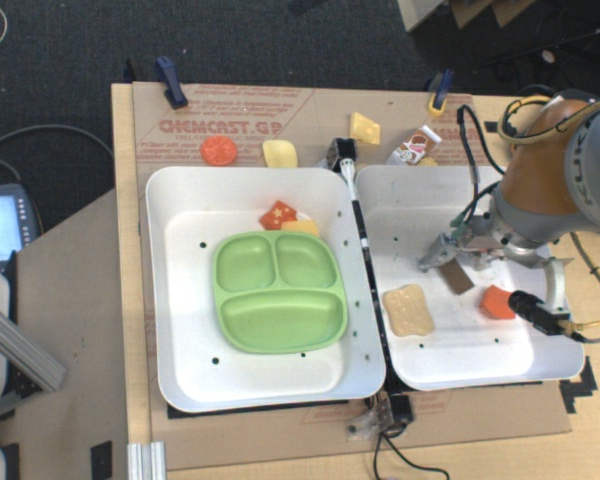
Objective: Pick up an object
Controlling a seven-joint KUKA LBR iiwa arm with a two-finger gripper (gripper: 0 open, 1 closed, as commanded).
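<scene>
The gripper [448,260] hangs low over the right bin [400,193], its grey fingers [435,256] pointing left and spread a little apart with nothing between them, though the slant makes the gap hard to judge. Just nearer than the fingertips lies a tan slice of toast [409,310] on the bin floor; an orange block [498,303] sits to its right, close under the wrist. The left bin [175,268] holds a green divided plate [278,292] with a red piece [278,215] and a yellow piece [302,228] at its far edge. I judge this as the approach, before any grasp. The next move calls for centring over one object, probably the toast, then descending and closing
</scene>
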